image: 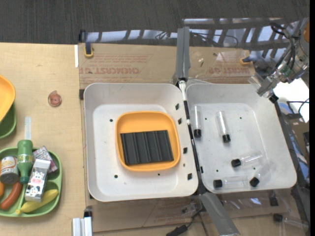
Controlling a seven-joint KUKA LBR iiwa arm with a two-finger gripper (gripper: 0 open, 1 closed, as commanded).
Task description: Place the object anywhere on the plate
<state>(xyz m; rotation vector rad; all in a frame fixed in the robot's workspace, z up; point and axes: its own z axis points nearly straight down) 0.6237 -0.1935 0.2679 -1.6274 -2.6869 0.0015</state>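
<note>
An orange plate (147, 118) lies in the middle of the left bin (98, 146). A dark grey ridged rectangular piece (149, 147) rests flat on the plate and covers most of its centre. Several clear tubes with black caps lie scattered in the right bin (275, 132), among them one tube (197, 122) near the left wall, another tube (224, 128) beside it, and a third tube (245, 160) lower down. My gripper (266, 86) hangs at the far right corner of the right bin, above its rim, apart from all the tubes.
On the wooden bench to the left stand a green tray (51, 200) of toy food, the edge of an orange bowl (5, 100) and a small pink disc (54, 99). Cardboard (128, 68) lies behind the bins, and a metal frame (231, 28) stands at the back right.
</note>
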